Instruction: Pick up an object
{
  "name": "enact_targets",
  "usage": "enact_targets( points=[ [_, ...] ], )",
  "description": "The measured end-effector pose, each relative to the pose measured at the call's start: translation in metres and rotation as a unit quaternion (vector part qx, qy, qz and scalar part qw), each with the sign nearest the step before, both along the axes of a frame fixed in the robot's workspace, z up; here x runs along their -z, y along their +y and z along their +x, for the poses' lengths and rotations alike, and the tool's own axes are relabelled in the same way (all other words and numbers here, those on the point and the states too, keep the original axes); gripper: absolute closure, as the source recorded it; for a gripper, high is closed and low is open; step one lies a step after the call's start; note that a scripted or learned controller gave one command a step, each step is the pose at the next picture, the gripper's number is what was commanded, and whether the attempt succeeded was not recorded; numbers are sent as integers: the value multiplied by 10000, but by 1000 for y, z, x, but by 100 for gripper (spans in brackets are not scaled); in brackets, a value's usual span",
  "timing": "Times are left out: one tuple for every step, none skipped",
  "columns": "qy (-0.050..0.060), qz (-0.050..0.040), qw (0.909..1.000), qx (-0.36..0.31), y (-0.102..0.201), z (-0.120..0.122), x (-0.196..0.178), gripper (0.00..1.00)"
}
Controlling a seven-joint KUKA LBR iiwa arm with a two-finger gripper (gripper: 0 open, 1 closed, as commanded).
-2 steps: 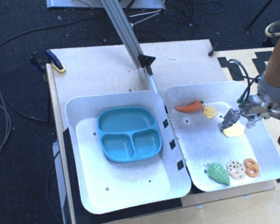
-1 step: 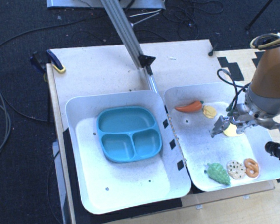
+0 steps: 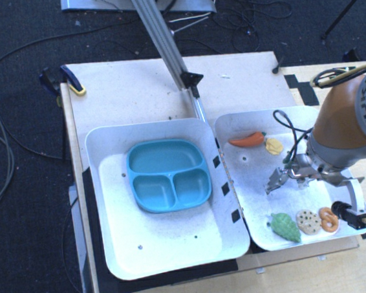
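Observation:
My gripper (image 3: 276,182) hangs over the middle of the right bin (image 3: 250,197), with nothing visible in it. An orange carrot-like toy (image 3: 247,140) lies at the bin's far side, and a small yellow piece (image 3: 274,145) rests just right of it. Along the near edge sit a green leafy toy (image 3: 285,227), a speckled round cookie (image 3: 307,222) and an orange pretzel (image 3: 328,219). The gripper is roughly midway between the two groups and touches none of them.
The left bin (image 3: 115,215) holds a blue three-compartment tray (image 3: 170,175). A slanted metal pole (image 3: 165,40) rises from the bench behind the bins. The arm's orange band (image 3: 343,119) and black cables hang over the right bin's right side.

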State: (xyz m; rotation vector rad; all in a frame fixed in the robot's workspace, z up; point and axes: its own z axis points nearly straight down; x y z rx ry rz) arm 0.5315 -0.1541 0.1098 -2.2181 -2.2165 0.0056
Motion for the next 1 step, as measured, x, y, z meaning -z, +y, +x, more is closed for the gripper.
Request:
enact_targets(
  points=[
    [-38, -9, 10000, 7, -1, 2, -14, 100]
  ],
)
